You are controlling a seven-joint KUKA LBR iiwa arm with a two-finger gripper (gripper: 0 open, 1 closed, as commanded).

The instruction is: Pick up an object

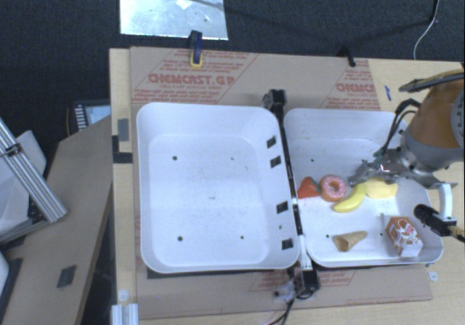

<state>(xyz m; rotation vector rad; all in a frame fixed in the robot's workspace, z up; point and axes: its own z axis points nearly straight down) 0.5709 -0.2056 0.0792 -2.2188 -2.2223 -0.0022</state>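
Progress is at the approach stage: no object is lifted, and the pink donut [333,187], yellow banana [349,202], red piece [309,188], tan cone [349,241] and small carton [403,235] all rest on the floor of the right bin [341,131]. The hand [367,171] sits low over the bin, just beside a pale yellow item [382,189]. Whether it is clenched or released cannot be told, and the grasp and lift remain.

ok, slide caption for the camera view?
Tool low in right bin beside banana, donut and cone.
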